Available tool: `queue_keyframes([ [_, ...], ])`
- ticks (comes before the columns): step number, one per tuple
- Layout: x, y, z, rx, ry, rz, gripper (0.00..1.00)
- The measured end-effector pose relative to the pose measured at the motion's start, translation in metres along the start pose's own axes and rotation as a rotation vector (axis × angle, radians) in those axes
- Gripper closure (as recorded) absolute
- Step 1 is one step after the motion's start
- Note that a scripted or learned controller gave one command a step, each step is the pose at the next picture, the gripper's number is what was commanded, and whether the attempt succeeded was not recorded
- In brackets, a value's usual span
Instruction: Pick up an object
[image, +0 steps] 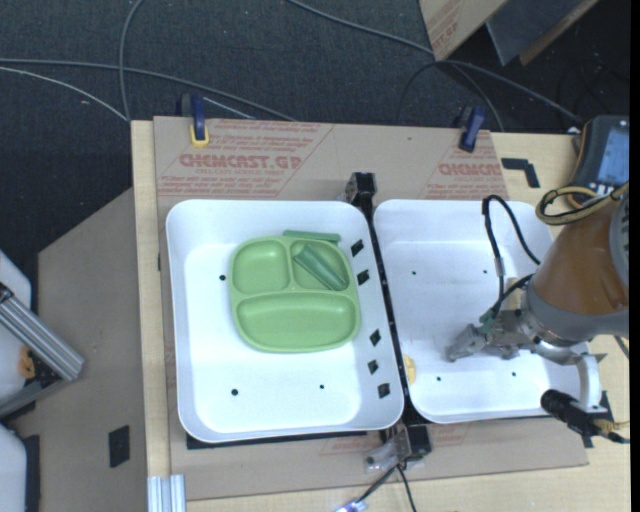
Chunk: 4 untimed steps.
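A light green divided plate (290, 315) lies in the left bin (200, 380). A darker green elongated piece (322, 266) rests in the plate's upper right compartment. A thin green strip (312, 237) lies along the plate's far rim. My gripper (464, 347) is down low over the floor of the right bin (440, 250), toward its front middle and well away from the plate. The grey arm with its orange band (585, 275) comes in from the right and hides part of that bin. I see nothing held in the gripper.
A black divider with clips (372, 290) runs between the two bins. A small yellow bit (408, 372) sits at the seam near the front. Black cables (495, 240) loop over the right bin. Blue clamps (199, 117) hold the cardboard at the back.
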<state>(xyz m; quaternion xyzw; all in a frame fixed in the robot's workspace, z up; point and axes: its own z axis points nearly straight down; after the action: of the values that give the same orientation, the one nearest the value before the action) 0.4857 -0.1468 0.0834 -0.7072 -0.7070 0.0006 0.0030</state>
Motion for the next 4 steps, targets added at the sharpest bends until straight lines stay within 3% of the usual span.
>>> queue_keyframes([
  [1,0.0,0.001,-0.012,-0.004,-0.001,0.0,1.0],
  [4,-0.006,0.005,-0.193,-0.013,-0.006,-0.002,1.0],
])
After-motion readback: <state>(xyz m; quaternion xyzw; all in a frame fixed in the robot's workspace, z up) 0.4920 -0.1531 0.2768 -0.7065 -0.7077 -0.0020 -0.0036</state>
